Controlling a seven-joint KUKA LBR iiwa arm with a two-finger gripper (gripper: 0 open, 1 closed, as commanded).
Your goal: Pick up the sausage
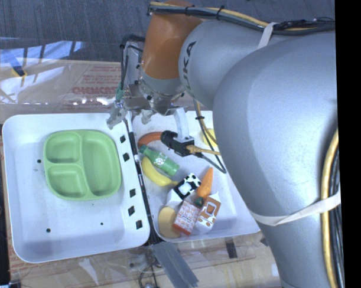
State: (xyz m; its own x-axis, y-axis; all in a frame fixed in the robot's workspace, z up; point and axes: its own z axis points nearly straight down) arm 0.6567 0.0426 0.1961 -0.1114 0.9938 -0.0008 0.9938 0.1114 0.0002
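Note:
The sausage (147, 137) is a reddish-orange curved piece lying at the back left of the right bin (239, 218), close to the divider. A black cable fitting covers its right end. My gripper (131, 118) hangs just above and behind it, over the bin's back left corner. Its fingers are spread and nothing is between them. The orange wrist band and the grey arm hide the back of the right bin.
Crowded in front of the sausage lie a green bottle (161, 161), a banana (155, 174), a carrot (206, 181), a black-and-white block (188, 184), two small cartons (186, 217) and a pale round piece (165, 220). A green divided plate (82, 164) sits in the left bin (30, 234).

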